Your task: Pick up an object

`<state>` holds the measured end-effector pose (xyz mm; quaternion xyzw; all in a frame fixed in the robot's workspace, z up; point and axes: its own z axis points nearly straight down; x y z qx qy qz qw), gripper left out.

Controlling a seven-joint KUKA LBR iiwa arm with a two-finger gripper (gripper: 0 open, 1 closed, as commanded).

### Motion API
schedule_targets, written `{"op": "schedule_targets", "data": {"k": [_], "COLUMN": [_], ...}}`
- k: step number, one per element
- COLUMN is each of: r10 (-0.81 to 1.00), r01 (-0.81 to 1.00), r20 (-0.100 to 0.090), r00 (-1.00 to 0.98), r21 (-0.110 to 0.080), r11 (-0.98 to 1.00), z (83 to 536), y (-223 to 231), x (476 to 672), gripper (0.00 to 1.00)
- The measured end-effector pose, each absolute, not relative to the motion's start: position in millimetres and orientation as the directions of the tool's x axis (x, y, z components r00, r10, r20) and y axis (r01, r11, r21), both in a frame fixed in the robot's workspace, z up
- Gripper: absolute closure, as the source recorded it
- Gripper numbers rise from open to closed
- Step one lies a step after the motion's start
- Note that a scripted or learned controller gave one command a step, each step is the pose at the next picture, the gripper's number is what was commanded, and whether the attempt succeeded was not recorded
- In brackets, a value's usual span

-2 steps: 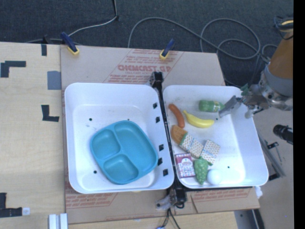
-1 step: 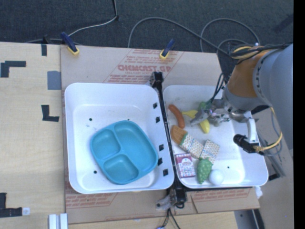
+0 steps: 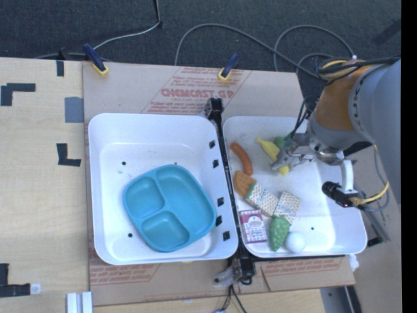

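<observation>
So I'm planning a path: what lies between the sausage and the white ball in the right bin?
In the camera view, two patterned packets lie between the sausage and the white ball.

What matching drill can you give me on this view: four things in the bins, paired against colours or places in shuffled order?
Things:
1. divided plate
2. sausage
3. ball
4. banana

Descriptions:
A. white, near the right bin's front edge
B. yellow, just left of the gripper
C. blue, lying in the left bin
D. orange-brown, close to the divider between the bins

Pairs: 1-C, 2-D, 3-A, 4-B
</observation>
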<state>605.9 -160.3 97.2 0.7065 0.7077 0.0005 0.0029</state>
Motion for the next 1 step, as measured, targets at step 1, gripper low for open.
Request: {"op": "schedule_targets", "data": {"k": [1], "r10": [1.000], "r01": [1.000], "r20": [0.000], "r00": [-0.003], "r21": [0.000], "r11": [0.003], "z": [184.7], "y": [-71.5], "x": [590.1], "gripper": [1.00]}}
